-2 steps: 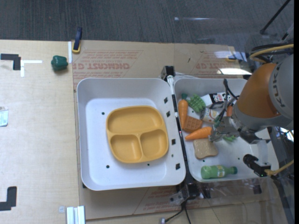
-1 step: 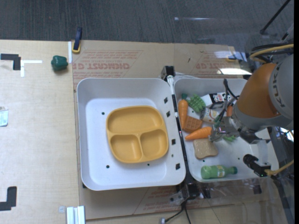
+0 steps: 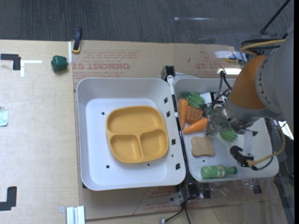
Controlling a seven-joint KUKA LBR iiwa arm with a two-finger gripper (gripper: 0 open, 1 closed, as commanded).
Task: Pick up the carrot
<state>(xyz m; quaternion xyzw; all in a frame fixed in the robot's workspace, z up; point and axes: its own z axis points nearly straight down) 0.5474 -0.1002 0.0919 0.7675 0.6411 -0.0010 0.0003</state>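
- Worktop (image 3: 37,139) carries two white bins; left bin (image 3: 88,134) holds a yellow tray (image 3: 138,133).
- Right bin (image 3: 266,169): arm low over its middle.
- Carrot (image 3: 196,125) lies on the bin floor, unlifted; pick not yet done.
- Claw (image 3: 214,125) just beside carrot's tip; its state cannot be told.

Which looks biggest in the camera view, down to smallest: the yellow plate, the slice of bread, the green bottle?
1. Yellow plate, by far the largest.
2 and 3. Green bottle and slice of bread look close in size: the bottle longer, the bread wider. Too close to rank.
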